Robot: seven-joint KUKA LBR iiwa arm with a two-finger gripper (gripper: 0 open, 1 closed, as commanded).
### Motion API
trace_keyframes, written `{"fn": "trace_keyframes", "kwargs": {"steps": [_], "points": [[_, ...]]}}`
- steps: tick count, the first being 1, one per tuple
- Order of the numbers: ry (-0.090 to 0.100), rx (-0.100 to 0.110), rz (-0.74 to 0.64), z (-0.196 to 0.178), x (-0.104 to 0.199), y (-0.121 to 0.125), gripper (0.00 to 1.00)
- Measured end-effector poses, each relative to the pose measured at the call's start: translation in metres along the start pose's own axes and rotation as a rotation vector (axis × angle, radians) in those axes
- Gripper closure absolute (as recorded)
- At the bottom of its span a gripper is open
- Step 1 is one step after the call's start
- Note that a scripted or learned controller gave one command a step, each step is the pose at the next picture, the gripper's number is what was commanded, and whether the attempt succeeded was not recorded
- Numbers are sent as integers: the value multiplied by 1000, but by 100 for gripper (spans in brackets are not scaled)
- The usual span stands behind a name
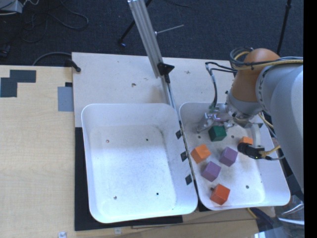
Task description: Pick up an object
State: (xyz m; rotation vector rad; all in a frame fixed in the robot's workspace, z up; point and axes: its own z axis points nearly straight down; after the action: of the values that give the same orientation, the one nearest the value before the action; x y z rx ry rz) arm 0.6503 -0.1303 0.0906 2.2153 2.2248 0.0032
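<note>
My gripper (pixel 214 120) hangs over the far part of the right bin (pixel 277 195), reaching in from the right under the orange wrist band. A dark green block (pixel 217 133) lies directly beneath it, at or just below its tip; whether the two touch is not clear. Nearer the front of the same bin lie an orange block (pixel 200 153), two purple blocks (pixel 228 156) (pixel 211 171) and a red-orange block (pixel 220 194). A small orange piece (pixel 246 141) sits beside the arm's cabling on the right.
The left bin (pixel 94 133) stands beside the right one, a ridge with black clips between them. A slanted aluminium post (pixel 148 36) rises behind the bins. The grey arm body (pixel 285 113) covers the right bin's far right side.
</note>
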Motion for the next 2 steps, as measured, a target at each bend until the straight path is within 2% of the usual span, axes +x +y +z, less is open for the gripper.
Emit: {"fn": "trace_keyframes", "kwargs": {"steps": [1, 2], "points": [[-1, 7, -3, -10, 0, -3, 100], [3, 0, -1, -105, 81, -37, 100]]}}
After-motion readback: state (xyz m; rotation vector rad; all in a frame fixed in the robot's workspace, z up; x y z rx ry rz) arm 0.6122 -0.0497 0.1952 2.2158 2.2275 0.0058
